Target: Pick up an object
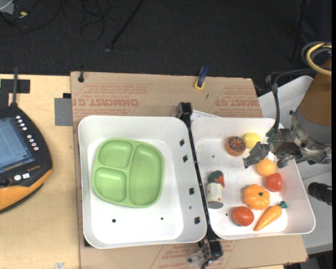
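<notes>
Hovering gripper over right bin | jaws spread, apparently gripping nothing | target likely orange ball just below, crowded by red tomato and lemon | risk: fingers nudge neighbours, ball rolls away

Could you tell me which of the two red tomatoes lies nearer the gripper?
The upper tomato, just below the orange by the gripper; the other tomato lies beside the carrot.

Two white bins: one green divided plate, eight toy foods.
</notes>
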Motion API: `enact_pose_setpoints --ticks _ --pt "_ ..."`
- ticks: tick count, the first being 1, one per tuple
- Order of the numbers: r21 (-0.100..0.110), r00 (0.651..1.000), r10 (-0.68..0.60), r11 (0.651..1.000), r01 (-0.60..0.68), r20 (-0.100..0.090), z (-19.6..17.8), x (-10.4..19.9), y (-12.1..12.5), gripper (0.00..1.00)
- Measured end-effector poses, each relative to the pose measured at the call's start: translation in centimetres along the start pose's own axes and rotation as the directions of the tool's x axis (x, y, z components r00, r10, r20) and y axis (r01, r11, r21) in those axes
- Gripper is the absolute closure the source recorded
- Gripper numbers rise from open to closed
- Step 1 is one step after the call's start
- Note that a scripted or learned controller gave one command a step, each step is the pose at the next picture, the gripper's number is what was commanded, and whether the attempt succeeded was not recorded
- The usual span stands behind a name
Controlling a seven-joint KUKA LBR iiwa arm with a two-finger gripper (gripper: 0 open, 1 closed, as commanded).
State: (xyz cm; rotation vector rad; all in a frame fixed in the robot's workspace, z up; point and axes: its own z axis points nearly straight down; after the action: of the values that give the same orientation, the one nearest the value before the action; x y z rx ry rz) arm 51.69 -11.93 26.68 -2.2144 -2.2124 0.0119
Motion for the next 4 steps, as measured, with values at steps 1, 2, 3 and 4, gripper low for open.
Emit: enact_pose_setpoints --ticks 1,2,3,4 --pt "-0.010 1.000 -0.001 1.000 0.001 0.002 -0.5 0.0 0.2 0.00" --pt "-0.004 1.000 -0.002 1.000 0.002 0.000 5.5 -0.1 1.0 0.00" --pt "-0.006 1.000 0.002 1.000 -0.002 0.000 10.2 0.7 1.2 0.00" --pt "-0.006 1.000 -0.001 1.000 0.001 0.001 15.2 -0.1 1.6 0.00"
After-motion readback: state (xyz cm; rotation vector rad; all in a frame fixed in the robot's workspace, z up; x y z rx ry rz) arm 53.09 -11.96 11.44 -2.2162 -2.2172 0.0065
